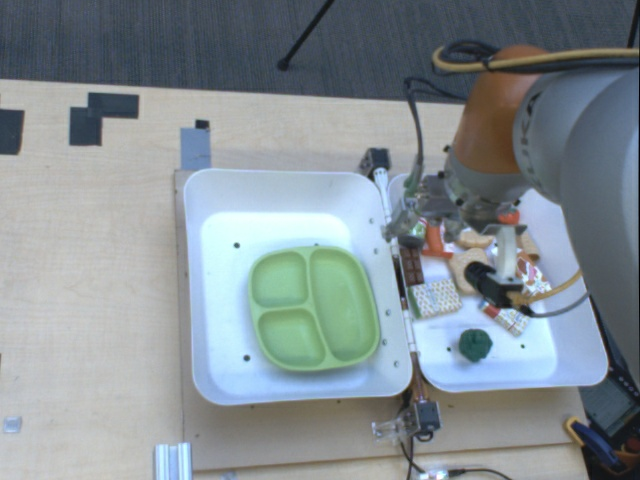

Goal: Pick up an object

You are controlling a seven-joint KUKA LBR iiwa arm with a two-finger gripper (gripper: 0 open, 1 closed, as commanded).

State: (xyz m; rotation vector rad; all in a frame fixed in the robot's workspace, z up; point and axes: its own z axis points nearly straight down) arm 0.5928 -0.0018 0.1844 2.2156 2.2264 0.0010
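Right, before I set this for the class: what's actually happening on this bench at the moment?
A grey robot arm reaches from the right over the right bin, which holds a clutter of small items, including a dark green ball and a patterned packet. The left bin holds a green divided tray. Nothing can be seen held.

floor: dark grey carpet (150, 18) | bench: pale wood (90, 288), black tape patches (100, 116)

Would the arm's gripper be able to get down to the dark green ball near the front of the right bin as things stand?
Probably yes. The dark green ball sits alone on bare bin floor, apart from the clutter under the gripper, with nothing over it in the right bin.
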